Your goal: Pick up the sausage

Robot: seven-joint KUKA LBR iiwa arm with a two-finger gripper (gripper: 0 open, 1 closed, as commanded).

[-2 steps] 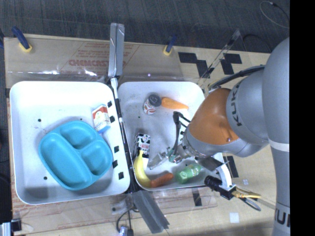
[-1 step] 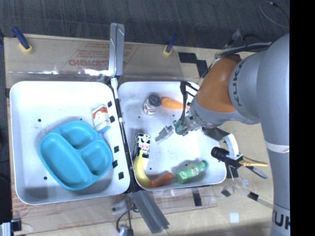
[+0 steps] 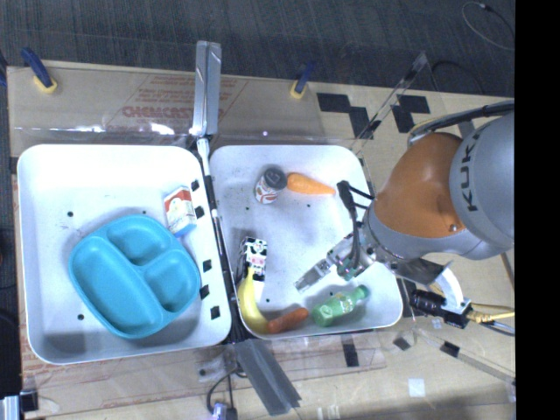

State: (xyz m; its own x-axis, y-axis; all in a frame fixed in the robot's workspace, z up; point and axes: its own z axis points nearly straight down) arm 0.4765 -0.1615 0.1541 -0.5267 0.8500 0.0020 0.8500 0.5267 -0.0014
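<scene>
- Camera view, arm: I see the grey arm point(image 3: 477, 195) reaching in from the right, its orange band above the right bin's right wall, the wrist angled down and leftward into that bin.
- Gripper point(image 3: 317, 274): it hangs low over the right bin's floor, right of centre. I see the fingers point(image 3: 308, 279) as one silvery blade pointing lower-left; whether they are spread or pressed together I cannot tell. Nothing shows between them.
- Sausage point(image 3: 287, 320): reddish-brown, lying along the right bin's point(image 3: 289, 160) near wall, touching the banana's point(image 3: 248, 304) lower end, just left of the green bottle point(image 3: 339, 305). It sits below and left of the fingertips, apart from them.
- Other right-bin stock: cow-patterned item point(image 3: 255, 254) at the banana's upper end; carrot point(image 3: 311, 185) and a small round can point(image 3: 269, 186) near the far wall.
- Open room: bare floor in the bin's middle, between carrot and gripper; the sausage is hemmed by banana, bottle and near wall.
- Left bin point(image 3: 52, 173): blue divided plate point(image 3: 133, 274), small carton point(image 3: 179, 209) beside the divider.
</scene>
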